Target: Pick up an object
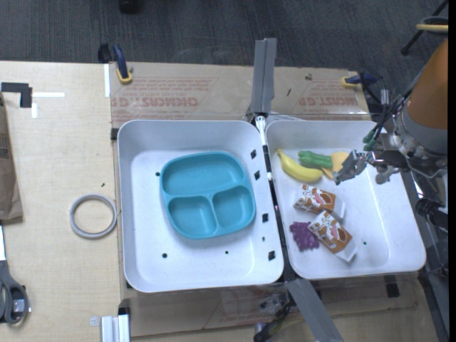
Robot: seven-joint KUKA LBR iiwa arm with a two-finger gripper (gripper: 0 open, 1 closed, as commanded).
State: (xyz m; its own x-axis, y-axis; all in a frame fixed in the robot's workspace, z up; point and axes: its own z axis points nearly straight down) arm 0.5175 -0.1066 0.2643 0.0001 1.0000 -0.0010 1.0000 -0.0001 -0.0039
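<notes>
Camera view showed the gripper [363, 165] hanging over the right bin [399, 258], fingers spread and gripping nothing, just right of the banana [296, 167] and green vegetable [313, 158], with two snack packets [326, 219] nearer.

A dark grey floor [214, 13] lies beyond a pale wood bench [57, 184]. Cardboard [185, 95] is clamped along the bench's far side. A tape ring [93, 215] and scissors [13, 298] rest at left.
</notes>
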